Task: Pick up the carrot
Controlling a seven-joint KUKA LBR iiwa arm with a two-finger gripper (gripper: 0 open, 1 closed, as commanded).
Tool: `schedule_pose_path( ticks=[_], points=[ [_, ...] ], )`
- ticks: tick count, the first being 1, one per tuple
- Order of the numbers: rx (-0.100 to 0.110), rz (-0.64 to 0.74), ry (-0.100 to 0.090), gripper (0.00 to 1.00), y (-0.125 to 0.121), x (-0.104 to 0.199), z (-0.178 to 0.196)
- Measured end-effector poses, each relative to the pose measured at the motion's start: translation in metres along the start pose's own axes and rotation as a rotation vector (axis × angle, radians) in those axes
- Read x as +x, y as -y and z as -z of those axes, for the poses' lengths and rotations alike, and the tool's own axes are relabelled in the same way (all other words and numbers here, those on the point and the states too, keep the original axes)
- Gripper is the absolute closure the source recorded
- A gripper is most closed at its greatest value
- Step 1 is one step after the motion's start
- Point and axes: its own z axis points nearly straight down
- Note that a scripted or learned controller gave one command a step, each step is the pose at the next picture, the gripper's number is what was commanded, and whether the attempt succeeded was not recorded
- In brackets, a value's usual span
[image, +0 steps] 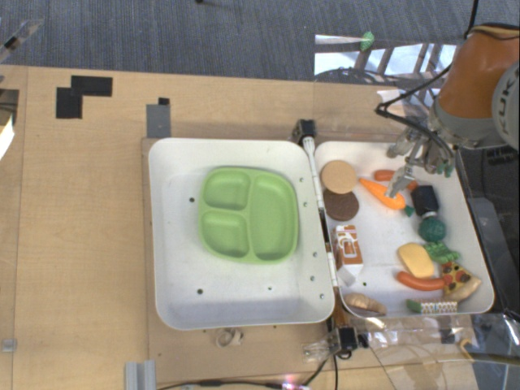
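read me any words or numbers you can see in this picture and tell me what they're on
None can be read for certain.
Small white packet in the right bin: red print, too blurred to read.
Carrot, green divided plate and gripper: no lettering visible.

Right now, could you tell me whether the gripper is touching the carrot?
Cannot tell. In the camera view the gripper overlaps the carrot in the right bin, but the slanted look-down cannot separate contact from hovering just above it.
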Motion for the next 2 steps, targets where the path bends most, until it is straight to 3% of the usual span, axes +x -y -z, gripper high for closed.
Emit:
schedule_pose_path(
  ticks=[1,2],
  points=[
    [-0.001,0.02,-0.005,0.0,-0.01,0.023,-0.044],
    [-0.003,0.026,0.009,1.0,-0.013,0.019,-0.03]
  ],
)
